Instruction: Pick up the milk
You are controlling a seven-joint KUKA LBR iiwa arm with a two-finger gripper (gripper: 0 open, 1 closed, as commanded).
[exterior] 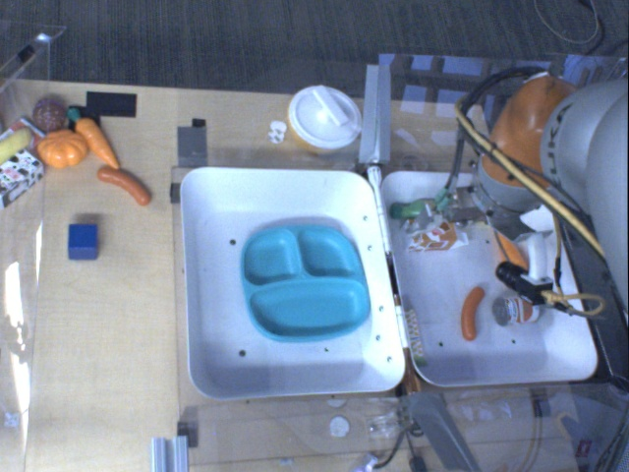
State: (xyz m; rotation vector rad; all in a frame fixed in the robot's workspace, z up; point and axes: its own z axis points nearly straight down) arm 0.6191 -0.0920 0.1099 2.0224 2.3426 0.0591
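A small white carton with red-orange print, the milk [430, 237], lies in the far left part of the right bin [442, 357]. My gripper [455, 207] hangs just beyond and to the right of it, at the end of the grey arm that reaches in from the right. Gripper and carton sit very close together, and whether they touch is unclear. A green-ended item [406, 207] lies just left of the gripper, by the bin's far left corner.
The right bin also holds an orange sausage [471, 313], a small can [510, 311] and an orange carrot [508, 248] partly under the arm. A blue divided tray [307, 281] lies in the left bin [211, 342]. Toy foods and a blue cube [84, 241] sit on the bench at left, and a white lid [326, 116] behind the bins.
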